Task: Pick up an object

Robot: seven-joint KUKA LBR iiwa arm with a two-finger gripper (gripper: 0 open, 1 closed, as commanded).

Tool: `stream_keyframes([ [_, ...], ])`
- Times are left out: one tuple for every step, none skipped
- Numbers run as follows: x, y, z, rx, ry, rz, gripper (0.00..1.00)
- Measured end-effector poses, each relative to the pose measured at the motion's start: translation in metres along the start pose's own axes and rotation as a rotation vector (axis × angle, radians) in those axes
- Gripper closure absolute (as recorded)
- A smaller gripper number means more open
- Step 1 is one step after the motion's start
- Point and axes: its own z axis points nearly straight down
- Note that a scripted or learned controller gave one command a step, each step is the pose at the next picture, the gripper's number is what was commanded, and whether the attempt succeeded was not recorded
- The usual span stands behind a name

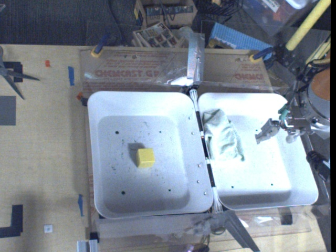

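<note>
Gripper (273,131) hangs with jaws spread, nothing held; I'd centre it over the crumpled cloth (223,137) in the right bin (273,190) before descending.

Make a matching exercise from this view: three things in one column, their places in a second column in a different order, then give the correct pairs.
Things:
1. yellow block
2. crumpled cloth
3. gripper

Places:
A. over the right part of the right bin
B. near the middle of the left bin
C. in the left part of the right bin, close to the wall between the bins

Pairs: 1-B, 2-C, 3-A
</note>
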Motion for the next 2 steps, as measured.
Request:
stream_keyframes([
  [-0.049, 0.003, 0.031, -0.001, 0.000, -0.151, 0.00],
  [0.031, -0.031, 0.131, -0.001, -0.001, -0.033, 0.00],
])
